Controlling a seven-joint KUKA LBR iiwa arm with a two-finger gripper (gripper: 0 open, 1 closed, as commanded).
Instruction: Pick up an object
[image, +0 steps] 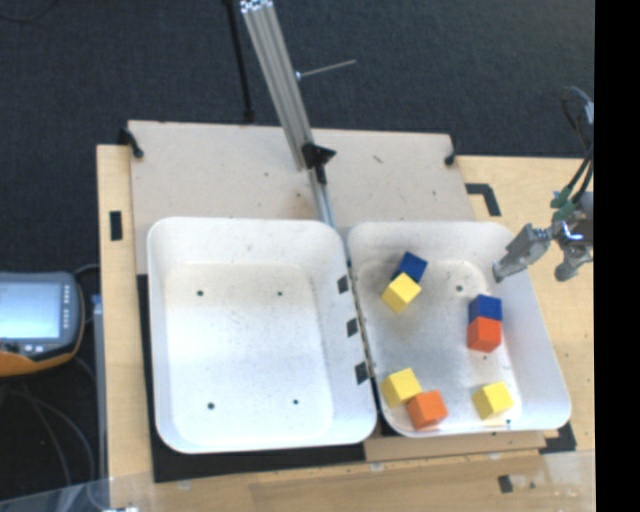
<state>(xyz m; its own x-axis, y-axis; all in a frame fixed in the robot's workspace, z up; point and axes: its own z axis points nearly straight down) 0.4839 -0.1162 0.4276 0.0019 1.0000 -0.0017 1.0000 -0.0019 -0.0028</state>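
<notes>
Camera view: tool (545, 255) at three o'clock over the right bin (545, 340), fingers spread, grasping nothing. Nearest blue cube (486, 307) touches an orange cube (484, 333) toward six o'clock. Judged light, rigid, smooth; grip opposite flat faces.

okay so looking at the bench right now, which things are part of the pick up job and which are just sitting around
Part of the job:
- tool, at the right bin's far right edge
- right bin
- blue blocks
- yellow blocks
- orange blocks

Just lying about:
- left bin
- metal rail behind the bins
- screen device at the left edge
</notes>
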